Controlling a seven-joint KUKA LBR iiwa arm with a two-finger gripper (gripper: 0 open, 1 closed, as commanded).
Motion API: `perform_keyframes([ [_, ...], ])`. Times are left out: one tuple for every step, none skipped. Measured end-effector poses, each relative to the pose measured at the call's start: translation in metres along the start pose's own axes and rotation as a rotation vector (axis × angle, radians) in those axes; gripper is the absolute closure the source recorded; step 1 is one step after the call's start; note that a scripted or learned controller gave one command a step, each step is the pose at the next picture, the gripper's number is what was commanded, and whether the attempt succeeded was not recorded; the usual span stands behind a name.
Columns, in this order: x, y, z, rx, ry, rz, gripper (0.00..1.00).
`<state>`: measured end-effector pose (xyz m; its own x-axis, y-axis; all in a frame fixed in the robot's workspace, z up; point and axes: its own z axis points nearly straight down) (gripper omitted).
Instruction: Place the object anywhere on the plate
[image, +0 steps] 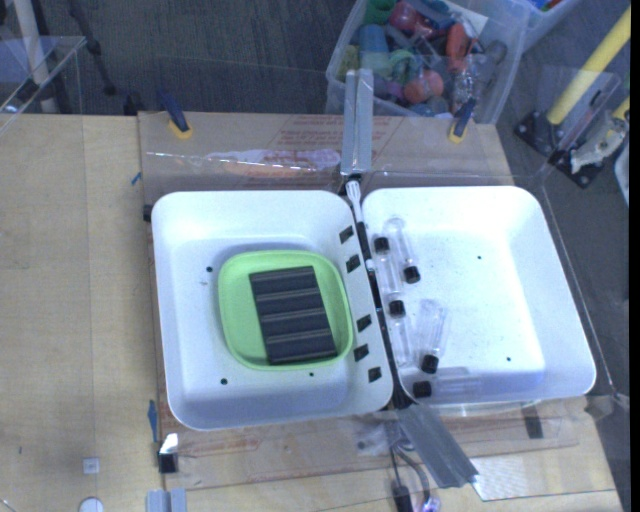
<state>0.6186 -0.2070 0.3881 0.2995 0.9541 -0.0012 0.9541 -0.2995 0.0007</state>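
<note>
Well, the dark ribbed block is lying flat on the green plate, a little right of the plate's middle, its long side running from upper left to lower right. Its lower edge comes close to the plate's lower rim. The plate itself sits in the left bin, low and towards the centre of the frame, with white floor showing all round it.

As for the gripper, whether it is released or clenched I cannot tell.

The right bin holds a few small clear vials with black caps (hard to count, they nearly vanish against the white). One vial lies near the bin's upper left corner, and another lies further down. All of them stay close to the bin's left wall, and the right part of that bin's floor is plain white with a few tiny dark specks.

Along the seam where the two bins meet runs a row of small black clips. A grey metal bar stands above the seam at the top centre. Behind it, at the upper edge of the frame, is a clear box full of bright toys. Two blue clamps sit at the bench's far edge, one left and one right. The wooden bench spreads across the left of the frame.
</note>
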Motion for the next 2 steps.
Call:
perform_keyframes([
  [0.008, 0.048, -0.036, 0.000, 0.000, 0.067, 0.00],
  [0.008, 0.049, -0.047, -0.003, 0.000, 0.069, 0.00],
])
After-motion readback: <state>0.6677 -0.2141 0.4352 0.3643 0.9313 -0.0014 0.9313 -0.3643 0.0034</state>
